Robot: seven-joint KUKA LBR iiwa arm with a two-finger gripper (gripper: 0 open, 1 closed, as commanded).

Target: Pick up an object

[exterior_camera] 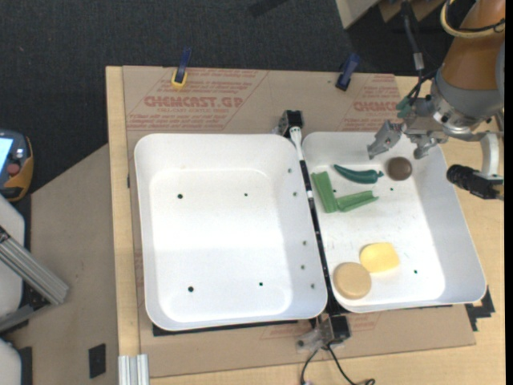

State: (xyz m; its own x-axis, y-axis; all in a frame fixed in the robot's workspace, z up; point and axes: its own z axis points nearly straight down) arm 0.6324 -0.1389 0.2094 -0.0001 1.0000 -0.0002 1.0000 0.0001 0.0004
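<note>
Lying just beneath the spread gripper [403, 141]: brown ball [398, 168].

— What sort of place does this look like?

— A robotics lab or test cell, not a home. The bench [120, 215] is a plain board covered with a brown cardboard sheet printed with red lettering [192, 100], held down by a yellow-and-blue clamp [181, 70] and a dark blue clamp [348, 71].

— Anything else that points that way?

— Two shallow white plastic bins [216, 223] sit side by side, joined by black clips [290, 122]. A grey industrial arm with an orange band [474, 50] reaches in from the right, loose cables [329, 359] trail off the front edge, and a silver aluminium framing bar [32, 267] lies over dark carpet [80, 22].
</note>
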